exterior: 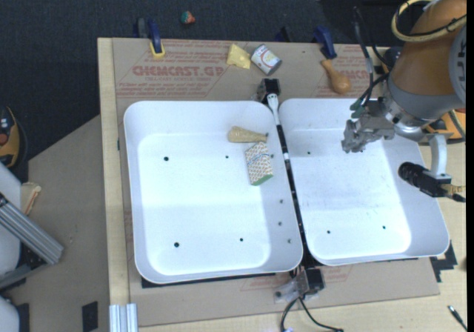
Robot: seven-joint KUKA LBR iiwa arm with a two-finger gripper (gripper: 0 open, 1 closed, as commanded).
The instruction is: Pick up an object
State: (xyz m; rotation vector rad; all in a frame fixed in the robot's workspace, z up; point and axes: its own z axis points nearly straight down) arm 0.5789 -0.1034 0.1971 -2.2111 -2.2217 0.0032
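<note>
Overhead, my gripper (354, 139) hangs above the right bin (370, 241).
I see nothing between its fingers. A beige cone (245, 135) and patterned packet (258, 163) lie touching in the left bin (200, 249), well apart from it.

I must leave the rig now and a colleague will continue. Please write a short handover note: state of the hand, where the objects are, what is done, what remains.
Hand: hangs over the back part of the right bin; nothing is seen between its fingers, and whether they are open or shut cannot be told.
Objects: a tan cone-shaped piece and a patterned packet lie in the left bin, near its back right corner, close together.
Outside the bins, on the board behind them: a yellow piece, a small box, a tan wooden-looking item.
Done: nothing picked up.
Left: the whole pick.
</note>
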